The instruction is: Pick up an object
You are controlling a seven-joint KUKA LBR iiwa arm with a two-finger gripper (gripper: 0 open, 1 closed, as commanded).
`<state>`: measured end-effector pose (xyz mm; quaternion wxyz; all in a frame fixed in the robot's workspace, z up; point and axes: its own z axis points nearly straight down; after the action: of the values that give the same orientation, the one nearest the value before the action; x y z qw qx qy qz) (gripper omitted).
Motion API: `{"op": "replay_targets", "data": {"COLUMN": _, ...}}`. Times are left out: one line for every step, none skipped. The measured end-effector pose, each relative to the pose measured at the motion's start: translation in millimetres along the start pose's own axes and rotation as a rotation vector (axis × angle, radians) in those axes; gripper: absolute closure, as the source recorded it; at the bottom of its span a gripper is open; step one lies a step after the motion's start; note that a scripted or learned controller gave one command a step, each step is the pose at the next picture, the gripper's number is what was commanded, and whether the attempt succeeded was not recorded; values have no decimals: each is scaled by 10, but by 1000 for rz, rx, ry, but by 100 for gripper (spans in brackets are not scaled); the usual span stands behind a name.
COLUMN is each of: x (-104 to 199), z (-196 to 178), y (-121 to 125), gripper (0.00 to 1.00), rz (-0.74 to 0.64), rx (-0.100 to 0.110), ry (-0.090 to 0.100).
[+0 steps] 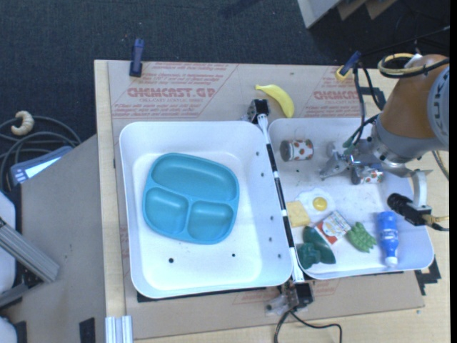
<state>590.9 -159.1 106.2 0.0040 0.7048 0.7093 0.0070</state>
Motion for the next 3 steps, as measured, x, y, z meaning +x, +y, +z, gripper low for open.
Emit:
{"op": "replay_targets", "data": {"x": -280, "z": 211, "y": 759, "gripper": 0, "rz": 6, "rx": 12, "ry": -6}}
{"op": "replay_targets", "data": {"x": 138, "z": 220, "y": 195, "gripper": 0, "rz": 6, "rx": 16, "ry": -4}}
{"op": "replay_targets", "data": {"x": 554, "z": 245, "y": 531, "gripper": 0, "rz": 5, "rx": 29, "ry": -1}}
